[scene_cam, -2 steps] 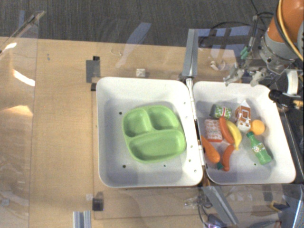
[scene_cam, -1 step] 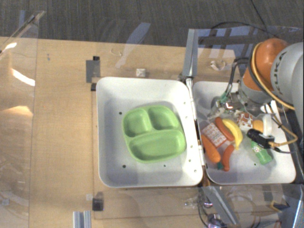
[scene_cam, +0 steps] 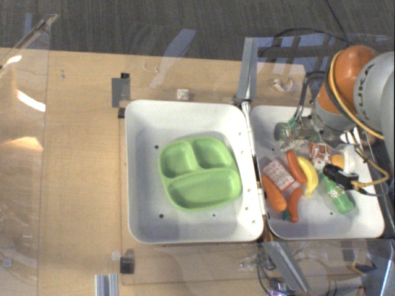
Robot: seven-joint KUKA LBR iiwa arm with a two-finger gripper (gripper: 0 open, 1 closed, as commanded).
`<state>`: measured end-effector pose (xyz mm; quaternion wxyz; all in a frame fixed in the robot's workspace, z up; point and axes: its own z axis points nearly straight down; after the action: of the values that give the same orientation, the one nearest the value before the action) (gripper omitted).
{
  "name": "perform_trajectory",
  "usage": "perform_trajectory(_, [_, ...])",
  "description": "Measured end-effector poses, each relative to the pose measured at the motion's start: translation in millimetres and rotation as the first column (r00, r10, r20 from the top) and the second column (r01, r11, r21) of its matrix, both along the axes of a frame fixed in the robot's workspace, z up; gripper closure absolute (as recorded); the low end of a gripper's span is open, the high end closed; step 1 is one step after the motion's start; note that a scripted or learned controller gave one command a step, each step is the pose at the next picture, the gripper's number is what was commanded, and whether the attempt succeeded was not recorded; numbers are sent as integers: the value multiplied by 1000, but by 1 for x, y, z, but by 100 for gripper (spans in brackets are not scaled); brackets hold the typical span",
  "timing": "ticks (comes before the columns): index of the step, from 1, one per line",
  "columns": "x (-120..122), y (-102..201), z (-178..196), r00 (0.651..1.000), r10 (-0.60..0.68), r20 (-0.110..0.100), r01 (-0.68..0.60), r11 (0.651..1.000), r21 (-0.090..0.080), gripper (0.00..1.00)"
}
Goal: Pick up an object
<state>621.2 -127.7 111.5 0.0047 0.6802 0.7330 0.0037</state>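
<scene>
The bench (scene_cam: 74,165) under me carries two white bins: the left bin (scene_cam: 145,165) holds a green divided plate (scene_cam: 200,172), and the right bin (scene_cam: 370,224) holds the clutter I have to choose from. My arm (scene_cam: 364,85) comes in over that right bin's far corner, and my claw (scene_cam: 296,131) hangs near the back wall above the pile; I cannot tell how it is set from this angle. Below it lie toy foods, touching and overlapping: an orange carrot (scene_cam: 274,193) along the near-left side, a yellow banana (scene_cam: 308,172) in the middle, a red sausage-like piece (scene_cam: 294,203) beside it, a small red-and-white packet (scene_cam: 280,173), and a green bottle (scene_cam: 338,196) to the right. I judge them light, hollow, stiff plastic, smooth and prone to rolling. The carrot looks the easiest: I would close across its thick middle, squarely across its length.
</scene>
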Motion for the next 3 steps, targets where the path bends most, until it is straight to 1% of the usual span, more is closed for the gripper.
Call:
perform_trajectory(1, [34,47,111,996,-85,-5,85,996,1,100])
perform_trajectory(2, [34,47,110,996,-85,-6,85,996,1,0])
perform_trajectory(3, [48,1,26,999,36,-9,-36,999,0,0])
